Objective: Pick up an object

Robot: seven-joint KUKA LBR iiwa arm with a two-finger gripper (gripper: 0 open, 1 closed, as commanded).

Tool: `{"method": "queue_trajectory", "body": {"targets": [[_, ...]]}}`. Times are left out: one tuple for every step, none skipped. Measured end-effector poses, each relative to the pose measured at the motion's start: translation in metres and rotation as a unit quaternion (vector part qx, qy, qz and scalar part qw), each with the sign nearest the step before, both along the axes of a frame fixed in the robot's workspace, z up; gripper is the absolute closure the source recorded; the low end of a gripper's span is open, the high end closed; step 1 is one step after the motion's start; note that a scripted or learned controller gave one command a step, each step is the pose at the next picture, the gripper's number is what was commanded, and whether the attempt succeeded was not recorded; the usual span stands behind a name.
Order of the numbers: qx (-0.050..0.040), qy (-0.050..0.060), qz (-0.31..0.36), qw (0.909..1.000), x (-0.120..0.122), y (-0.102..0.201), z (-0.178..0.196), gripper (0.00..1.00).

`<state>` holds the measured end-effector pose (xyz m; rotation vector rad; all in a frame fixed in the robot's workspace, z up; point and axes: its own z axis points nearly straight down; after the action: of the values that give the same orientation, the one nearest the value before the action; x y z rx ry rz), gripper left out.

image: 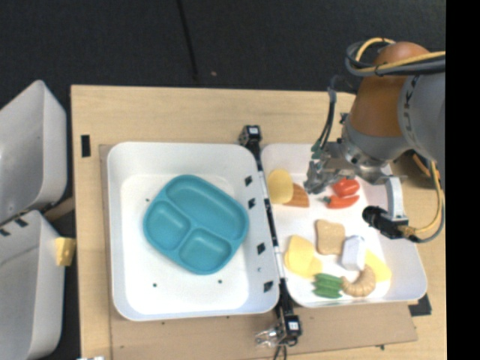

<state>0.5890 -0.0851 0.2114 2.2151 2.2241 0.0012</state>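
Red toy pepper [344, 192]: just right of the fingers, in the right bin [405, 276].
Gripper [318, 177]: finger state cannot be told.
Risk: fingers may catch the yellow-orange toy [285, 188] alongside, nudging both.

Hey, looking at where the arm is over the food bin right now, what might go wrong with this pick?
The gripper hangs among crowded toys: the red piece and the orange wedge lie close beside it, so it may nudge one or close on neither. The yellow piece sits near the bin wall, leaving little room there.
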Motion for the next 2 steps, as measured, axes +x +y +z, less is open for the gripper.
{"method": "queue_trajectory", "body": {"targets": [[0.0021,0.004,0.001,1.0000,-0.076,0.065,-0.012,1.00],[0.0024,-0.006,0.003,1.0000,-0.079,0.130,0.115,1.00]]}}
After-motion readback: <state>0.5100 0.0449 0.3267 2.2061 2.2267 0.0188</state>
